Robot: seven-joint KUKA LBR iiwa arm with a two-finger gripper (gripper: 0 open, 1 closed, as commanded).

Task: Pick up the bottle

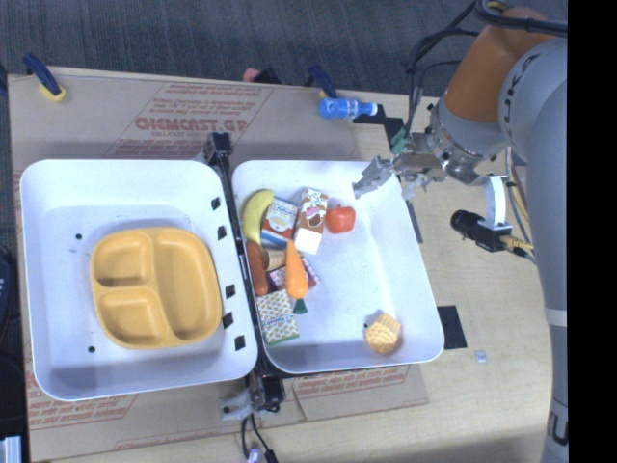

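Small blue plastic bottle [345, 109] lies on desk beyond right white bin [410, 258]. Pincer [378, 176] over bin's far right corner; open-or-closed state unclear, nothing visibly gripped.

One fixed camera above bench [463, 394] — looks down at slant, both bins [39, 258] framed.

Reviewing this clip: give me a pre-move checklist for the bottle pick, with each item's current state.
1. Bottle located: ok, it lies on the cardboard beyond the right bin.
2. Bottle free of clutter: ok, nothing touches it.
3. Gripper aligned over bottle: not ok, it sits over the right bin's far right corner.
4. Gripper free of cargo: ok, nothing between its fingers.
5. Finger opening wide enough: cannot tell.
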